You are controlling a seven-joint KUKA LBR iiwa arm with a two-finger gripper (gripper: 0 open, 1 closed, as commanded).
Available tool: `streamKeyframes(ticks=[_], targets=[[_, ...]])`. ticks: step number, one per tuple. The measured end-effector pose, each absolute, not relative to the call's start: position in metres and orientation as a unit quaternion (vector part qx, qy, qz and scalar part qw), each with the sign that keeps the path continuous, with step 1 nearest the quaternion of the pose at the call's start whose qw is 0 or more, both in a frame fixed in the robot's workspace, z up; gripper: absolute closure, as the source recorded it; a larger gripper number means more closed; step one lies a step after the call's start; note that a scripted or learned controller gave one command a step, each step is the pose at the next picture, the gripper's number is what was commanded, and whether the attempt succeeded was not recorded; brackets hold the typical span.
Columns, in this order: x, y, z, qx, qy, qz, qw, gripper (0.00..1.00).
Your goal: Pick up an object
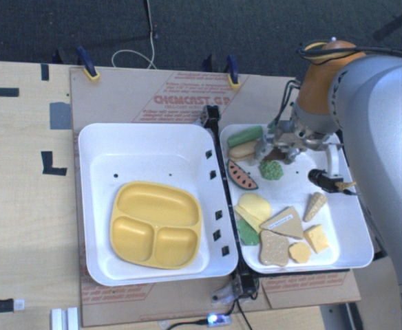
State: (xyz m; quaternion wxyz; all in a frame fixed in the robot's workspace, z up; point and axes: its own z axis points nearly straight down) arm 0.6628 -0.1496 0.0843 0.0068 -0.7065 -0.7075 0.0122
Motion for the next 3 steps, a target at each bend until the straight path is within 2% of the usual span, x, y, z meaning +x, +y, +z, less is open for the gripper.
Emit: streamKeyframes(ticks=[1, 2, 3], targets=[[0.589, -0.109, 0.086, -0.707, -0.707, 0.0007, -0.001, 0.0], [0.63, -0.134, 0.085, -0.706, -0.708, -0.0003, -0.001, 0.0], [0.63, -0.132, 0.096, -0.706, -0.708, -0.0015, 0.0, 1.0]])
